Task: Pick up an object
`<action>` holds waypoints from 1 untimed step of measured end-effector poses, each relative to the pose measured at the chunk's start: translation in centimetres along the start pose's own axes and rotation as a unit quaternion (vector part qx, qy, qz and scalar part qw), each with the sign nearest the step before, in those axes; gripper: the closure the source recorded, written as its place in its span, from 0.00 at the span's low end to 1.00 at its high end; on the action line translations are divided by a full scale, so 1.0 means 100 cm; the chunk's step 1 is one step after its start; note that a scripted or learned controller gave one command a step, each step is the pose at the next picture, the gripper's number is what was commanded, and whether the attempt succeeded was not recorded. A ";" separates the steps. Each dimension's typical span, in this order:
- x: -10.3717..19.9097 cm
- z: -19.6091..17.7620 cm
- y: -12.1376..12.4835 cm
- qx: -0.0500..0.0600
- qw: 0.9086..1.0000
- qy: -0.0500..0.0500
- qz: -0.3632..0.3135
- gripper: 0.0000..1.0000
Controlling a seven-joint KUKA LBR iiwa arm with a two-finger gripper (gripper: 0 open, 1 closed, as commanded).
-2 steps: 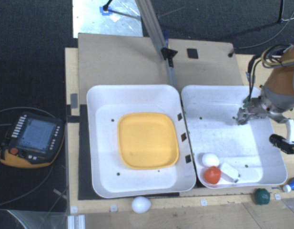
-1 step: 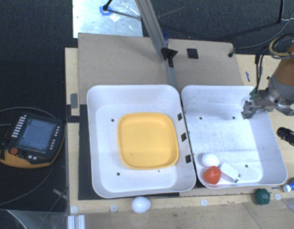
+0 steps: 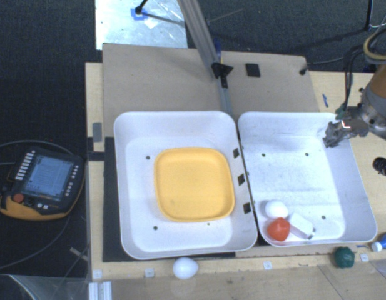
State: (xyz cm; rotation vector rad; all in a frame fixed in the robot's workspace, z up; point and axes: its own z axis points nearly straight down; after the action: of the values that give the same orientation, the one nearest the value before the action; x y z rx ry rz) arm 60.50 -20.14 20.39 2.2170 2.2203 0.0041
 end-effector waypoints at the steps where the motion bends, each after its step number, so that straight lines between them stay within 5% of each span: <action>1: 0.000 -0.006 0.000 0.002 1.000 0.000 0.000 1.00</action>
State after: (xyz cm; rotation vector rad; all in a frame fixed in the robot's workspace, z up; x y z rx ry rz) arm 60.54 -20.14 21.01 2.2196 2.2219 0.0013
